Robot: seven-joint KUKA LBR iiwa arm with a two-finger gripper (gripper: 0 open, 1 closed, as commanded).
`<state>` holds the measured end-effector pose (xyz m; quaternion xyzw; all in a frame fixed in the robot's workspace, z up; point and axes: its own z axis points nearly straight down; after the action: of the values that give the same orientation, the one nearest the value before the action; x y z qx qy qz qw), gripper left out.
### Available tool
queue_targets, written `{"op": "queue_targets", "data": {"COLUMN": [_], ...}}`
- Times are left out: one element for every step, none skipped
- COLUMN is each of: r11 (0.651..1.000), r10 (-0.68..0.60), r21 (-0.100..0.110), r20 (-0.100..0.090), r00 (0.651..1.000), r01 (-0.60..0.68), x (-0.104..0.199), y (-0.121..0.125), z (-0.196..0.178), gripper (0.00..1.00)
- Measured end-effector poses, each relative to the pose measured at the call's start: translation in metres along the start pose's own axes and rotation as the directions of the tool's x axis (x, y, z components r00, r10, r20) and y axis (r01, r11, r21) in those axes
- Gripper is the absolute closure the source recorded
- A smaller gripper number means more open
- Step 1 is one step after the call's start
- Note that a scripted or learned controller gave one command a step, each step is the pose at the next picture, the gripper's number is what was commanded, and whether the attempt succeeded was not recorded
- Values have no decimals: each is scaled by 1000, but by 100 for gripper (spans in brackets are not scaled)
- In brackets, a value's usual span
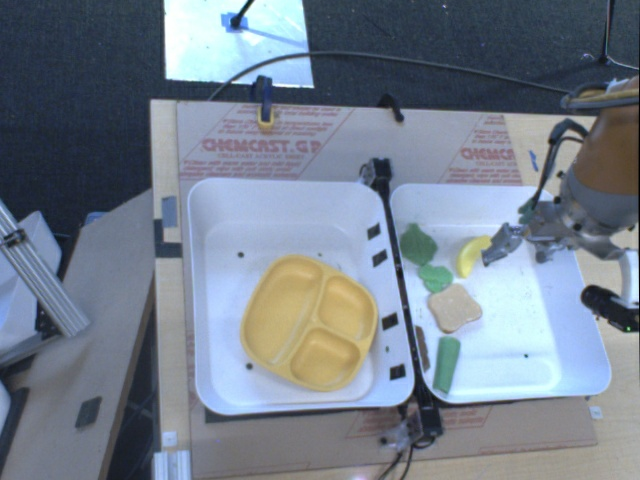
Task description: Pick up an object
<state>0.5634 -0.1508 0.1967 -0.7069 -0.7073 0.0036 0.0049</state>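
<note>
The camera view looks down on a counter [170, 298] covered by a brown sheet printed in red with "CHEMCAST" and smaller letters after it that read roughly "G.P"; the same print shows again, partly cut off, at the sheet's upper right. At the far left a slanted metal rail [35, 268] lies off the counter's edge. The left bin [215, 218] holds a yellow divided tray [308, 322] with three compartments, lying tilted toward the bin's lower right. Above this bin a yellow and blue clamp [264, 103] grips the back edge of the sheet, and a black cable arcs across the dark floor behind it, past a pale square sheet [235, 23]. A black divider strip with clips runs between the two bins. In the right bin [560, 368], close to that divider, lie a green leaf-shaped piece [418, 243], a smaller green piece [436, 277] just below it, a tan toast-shaped slice [455, 309] touching that smaller piece, and a green cylinder [446, 364] near the bin's front left corner. A yellow curved piece [471, 256] rests right of the leaf. The pincer [503, 244] hangs just beside the yellow piece, its tips pointing left; whether its fingers are wide or narrow I cannot tell, and nothing shows between them. The arm [605, 168], grey with an orange band, enters from the right.
</note>
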Motion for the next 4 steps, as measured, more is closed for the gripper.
{"op": "queue_targets", "data": {"r11": [1000, 1000, 1000, 1000], "r10": [-3, -1, -1, -1], "r21": [-13, -9, -10, -16], "r20": [2, 2, 1, 2], "r00": [1000, 1000, 1000, 1000], "r01": [3, 1, 1, 1], "x": [0, -6, -6, -6], "y": [3, 1, 1, 3], "z": [-8, 53, 94, 109], "gripper": [0, 0, 0, 0]}}
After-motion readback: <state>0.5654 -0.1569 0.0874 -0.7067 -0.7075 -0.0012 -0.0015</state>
